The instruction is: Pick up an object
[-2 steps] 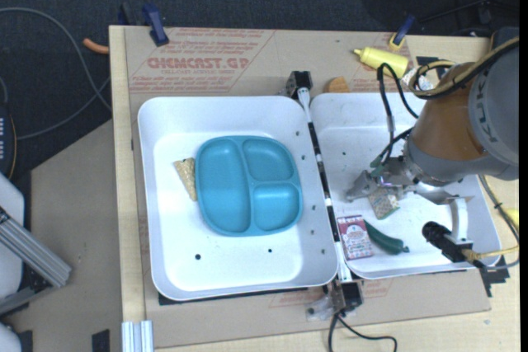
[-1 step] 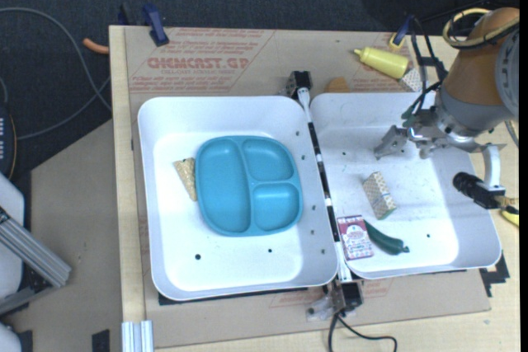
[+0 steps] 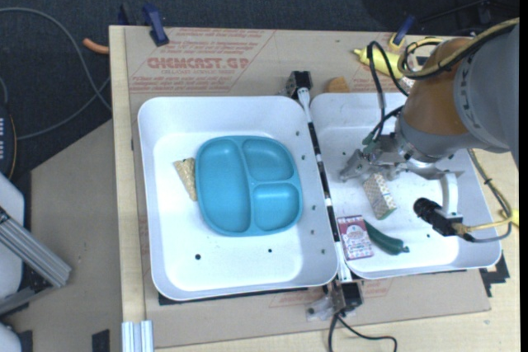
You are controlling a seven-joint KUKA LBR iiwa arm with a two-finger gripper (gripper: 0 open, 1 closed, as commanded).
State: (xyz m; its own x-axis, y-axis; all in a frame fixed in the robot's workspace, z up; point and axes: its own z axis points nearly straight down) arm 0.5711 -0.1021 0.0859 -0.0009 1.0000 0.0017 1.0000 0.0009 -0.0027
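Note:
In the right bin (image 3: pixel 351 106), my gripper (image 3: pixel 365 166) hangs low over the left-middle of the floor. Just below it and to its right lies a small speckled rectangular block (image 3: pixel 379 196), close to the gripper tip; whether they touch is unclear. Nearer the front of that bin sit a red and white packet (image 3: pixel 354 237) and a dark green curved object (image 3: pixel 384 240), side by side. I see nothing clearly held in the gripper.
The left bin (image 3: pixel 231 268) holds a blue divided plate (image 3: pixel 247 184) with a tan cracker-like piece (image 3: pixel 186 174) at its left edge. A black divider rail (image 3: pixel 318 169) runs between the bins. The arm's grey body (image 3: pixel 462 107) covers the right bin's back right.

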